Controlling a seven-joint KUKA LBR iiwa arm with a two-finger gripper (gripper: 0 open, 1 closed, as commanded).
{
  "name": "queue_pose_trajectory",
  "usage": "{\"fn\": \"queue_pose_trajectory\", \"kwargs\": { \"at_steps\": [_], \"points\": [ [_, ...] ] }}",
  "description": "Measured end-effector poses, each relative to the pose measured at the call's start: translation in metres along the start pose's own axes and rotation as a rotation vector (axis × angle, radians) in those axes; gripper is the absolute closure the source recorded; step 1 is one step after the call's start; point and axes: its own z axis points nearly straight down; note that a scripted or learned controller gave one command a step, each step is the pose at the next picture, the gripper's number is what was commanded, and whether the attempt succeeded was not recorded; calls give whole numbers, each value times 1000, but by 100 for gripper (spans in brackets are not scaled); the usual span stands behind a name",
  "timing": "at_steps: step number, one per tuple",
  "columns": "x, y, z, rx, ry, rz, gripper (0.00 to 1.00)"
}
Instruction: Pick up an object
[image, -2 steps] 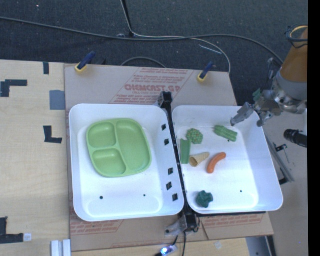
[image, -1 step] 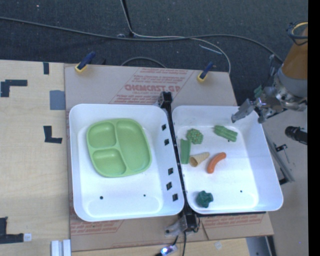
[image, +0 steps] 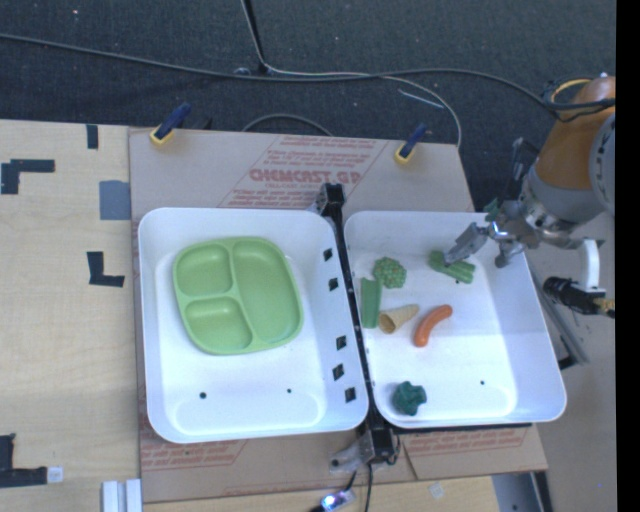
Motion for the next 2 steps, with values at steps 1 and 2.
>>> {"fn": "queue_pose_trajectory", "kwargs": {
  "at_steps": [1, 2],
  "points": [
    [-7, 3, 49, 1, -1, 1, 0],
    [-7, 4, 84, -6, -3, -1, 0]
  ]
}}
